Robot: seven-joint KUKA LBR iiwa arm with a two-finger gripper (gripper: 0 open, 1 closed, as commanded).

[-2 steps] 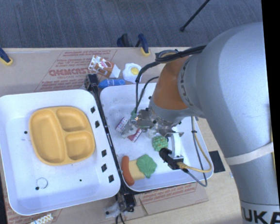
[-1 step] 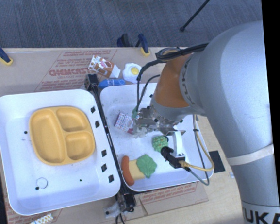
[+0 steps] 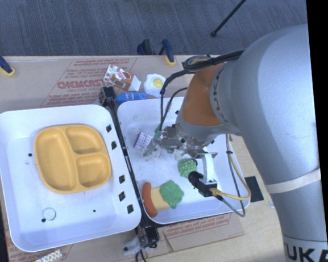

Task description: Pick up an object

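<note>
- Grey and orange, the arm (image 3: 253,108) reaches in from the right over the right bin (image 3: 228,207), and its gripper (image 3: 164,142) hangs low in the middle of that bin.
- The gripper's metal tip is a blurred tangle against the white floor; how far it is open, and whether anything is in it, I cannot tell.
- The nearest candidate is a small pink-and-white packet (image 3: 142,139), lying on the bin floor just to the left of the tip, perhaps touching it.
- A green knobbly ball (image 3: 186,166) sits just below and to the right of the tip, close under the wrist.
- Farther toward the bin's front edge lie a green leafy piece (image 3: 172,193) and, touching it on the left, an orange-and-red sausage shape (image 3: 149,198) with its long axis running front to back.
- Judging from this, the packet is the likely target, so the coming move turns on a short shift leftward.
- The left bin (image 3: 13,169) carries a yellow divided tray (image 3: 72,157), well apart from the gripper.
</note>
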